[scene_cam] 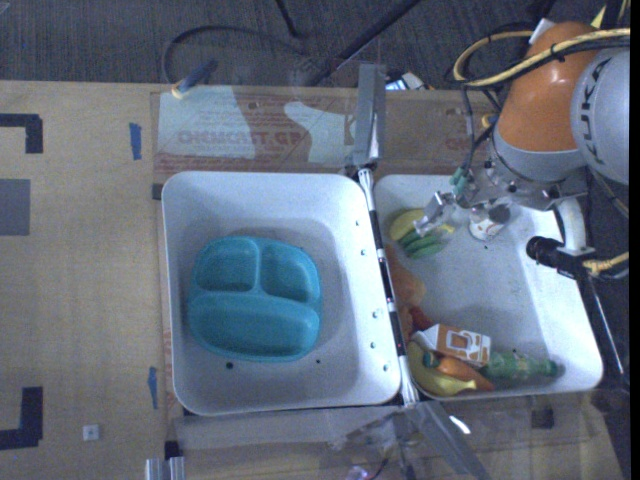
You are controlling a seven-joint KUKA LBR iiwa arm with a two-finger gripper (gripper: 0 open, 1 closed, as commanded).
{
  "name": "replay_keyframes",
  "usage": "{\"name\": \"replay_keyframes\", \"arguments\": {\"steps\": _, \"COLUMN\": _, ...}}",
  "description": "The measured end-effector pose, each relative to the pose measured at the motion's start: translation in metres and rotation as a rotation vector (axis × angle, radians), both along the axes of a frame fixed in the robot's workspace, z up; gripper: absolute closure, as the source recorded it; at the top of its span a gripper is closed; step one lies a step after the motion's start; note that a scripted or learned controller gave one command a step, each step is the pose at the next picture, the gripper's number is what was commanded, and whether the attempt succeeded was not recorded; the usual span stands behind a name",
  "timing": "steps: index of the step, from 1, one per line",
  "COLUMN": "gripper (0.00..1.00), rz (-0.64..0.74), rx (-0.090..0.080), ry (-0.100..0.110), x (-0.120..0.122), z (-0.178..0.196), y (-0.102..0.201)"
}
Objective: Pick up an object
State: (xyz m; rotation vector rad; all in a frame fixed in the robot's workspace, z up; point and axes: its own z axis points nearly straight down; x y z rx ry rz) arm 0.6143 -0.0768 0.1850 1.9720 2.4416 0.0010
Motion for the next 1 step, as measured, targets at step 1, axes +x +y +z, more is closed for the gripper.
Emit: {"name": "replay_keyframes", "arguments": {"steps": 1, "gripper": 0.0, "rz": 0.052, "rx": 0.0, "ry": -0.003, "x": 0.0415, "z": -0.0984, "y": -0.0233}}
